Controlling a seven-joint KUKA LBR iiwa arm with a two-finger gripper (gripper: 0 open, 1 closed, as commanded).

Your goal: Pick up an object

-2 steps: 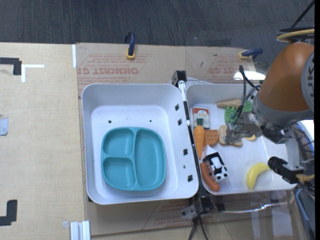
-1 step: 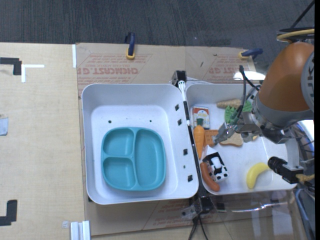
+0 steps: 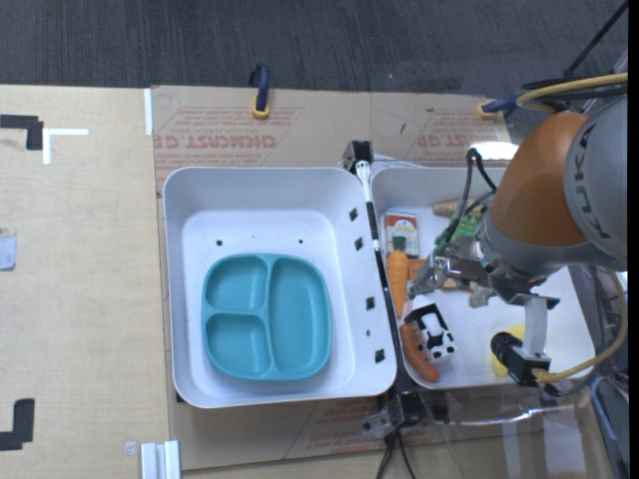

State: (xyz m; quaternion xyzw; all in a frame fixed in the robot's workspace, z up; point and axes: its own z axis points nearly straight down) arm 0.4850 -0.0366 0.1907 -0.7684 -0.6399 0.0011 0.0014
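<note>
A view from above and at a slant shows a bench (image 3: pixel 80 267) covered in flat cardboard, with two shallow white bins sitting side by side. The left bin (image 3: pixel 190 208) holds one thing, a teal plate with three compartments (image 3: pixel 268 317), lying flat near the middle of the bin floor. The right bin (image 3: pixel 419 180) holds the loose objects the task could choose from. An orange carrot (image 3: pixel 397 279) lies lengthwise just beside the wall shared with the left bin. Above the carrot lies a small red and white carton (image 3: pixel 401 235). Below the carrot is a black and white toy cow (image 3: pixel 431 335), and touching its lower left side is a reddish sausage-shaped object (image 3: pixel 418 359). A yellow object (image 3: pixel 511 355) shows at the lower right of this bin, partly hidden by the arm's hardware. The grey arm with its orange band (image 3: pixel 544 193) reaches in from the right and hangs over the middle of the right bin. The claw (image 3: pixel 439 270) sits low, just right of the carrot and above the cow. Its metal parts blur into green wiring and a brownish object behind it, so whether it is apart or together cannot be told, and nothing can be seen held in it. As a judgement, the task looks to be at the reaching stage: every object appears to rest on the bin floor, and closing on one and lifting it is yet to be done.
</note>
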